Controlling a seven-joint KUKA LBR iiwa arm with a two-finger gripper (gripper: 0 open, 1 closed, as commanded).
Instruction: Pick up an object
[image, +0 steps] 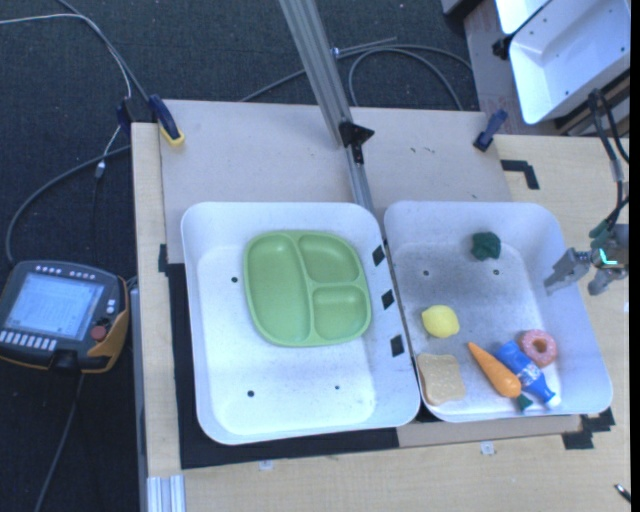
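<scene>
Although several packaged-looking items lie in the right bin (575, 330), no brand, label or writing on them can be read. Taking the lemon (440, 321) as landmark: nearest the camera, the bread slice (441, 379) lies just below it, flat by the bin's front-left corner. To the lemon's lower right lies the carrot (493, 370), its long axis diagonal, the narrow end toward the lemon and the broad end toward the front edge. Just beside the carrot, the blue tube (527, 373) runs roughly parallel to it, and a pink donut (541, 347) touches the tube's upper end. Left of the lemon, in the left bin (215, 400), rests a green plate (306, 287) with three compartments. Up and right of the lemon sits a dark green lump (486, 245), well apart from the other items. Farther right, the gripper (585, 272) hangs over the right bin's rim, its fingers spread apart, with nothing between them.
</scene>
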